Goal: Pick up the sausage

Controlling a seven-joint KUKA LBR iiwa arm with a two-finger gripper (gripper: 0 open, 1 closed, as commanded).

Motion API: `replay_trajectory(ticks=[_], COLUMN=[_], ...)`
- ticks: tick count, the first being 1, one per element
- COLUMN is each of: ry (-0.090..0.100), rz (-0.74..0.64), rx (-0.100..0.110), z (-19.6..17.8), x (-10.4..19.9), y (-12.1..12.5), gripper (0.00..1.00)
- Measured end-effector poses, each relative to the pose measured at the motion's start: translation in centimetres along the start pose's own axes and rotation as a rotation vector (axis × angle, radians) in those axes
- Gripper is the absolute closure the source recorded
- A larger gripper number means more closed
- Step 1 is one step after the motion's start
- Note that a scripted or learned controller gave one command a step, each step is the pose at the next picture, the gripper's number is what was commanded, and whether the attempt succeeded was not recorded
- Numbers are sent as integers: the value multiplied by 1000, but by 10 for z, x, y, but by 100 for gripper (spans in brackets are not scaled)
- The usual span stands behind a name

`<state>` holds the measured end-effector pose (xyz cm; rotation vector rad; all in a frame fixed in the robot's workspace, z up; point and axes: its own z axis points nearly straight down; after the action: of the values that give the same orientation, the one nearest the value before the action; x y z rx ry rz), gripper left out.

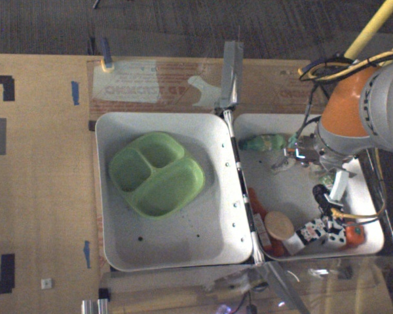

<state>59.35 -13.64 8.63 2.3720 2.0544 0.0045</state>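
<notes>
We find the gripper (287, 159) over the upper half of the right bin (281, 191), reaching leftward from the grey arm (383, 106), whose orange band (348, 103) sits above the bin's far right corner. At this angle and sharpness we cannot tell whether the gripper is open or closed. We see nothing held in it.

The sausage (255, 205), as best we can identify it, is the reddish elongated item lying along the right bin's left wall. It runs from mid-wall down toward the near left corner. It is below and to the left of the gripper and apart from it.

Other contents of the right bin:
- A soft green item (265, 141) lies at the far left corner, just left of and above the gripper.
- A tan, round-topped cylinder (279, 226) stands just beside the sausage's lower end. Whether they touch we cannot tell.
- A black-and-white patterned item (314, 230) lies near the front wall, right of the cylinder.
- An orange-red item (354, 235) lies in the near right corner.

The left bin (118, 241) holds a green divided plate (157, 175), right way up and set toward its far side. The two bins sit side by side on the bench (39, 175), which carries short blue tape marks (74, 92).
</notes>
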Motion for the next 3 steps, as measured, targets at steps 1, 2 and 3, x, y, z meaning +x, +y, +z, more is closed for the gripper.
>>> replay_trajectory(ticks=[1,2,3], ry=[2,-1,0], rz=[-128,188,352], rx=[1,4,3], z=[-1,-99,0], x=[41,95,5], y=[-19,-4,-11], gripper=[0,0,0])
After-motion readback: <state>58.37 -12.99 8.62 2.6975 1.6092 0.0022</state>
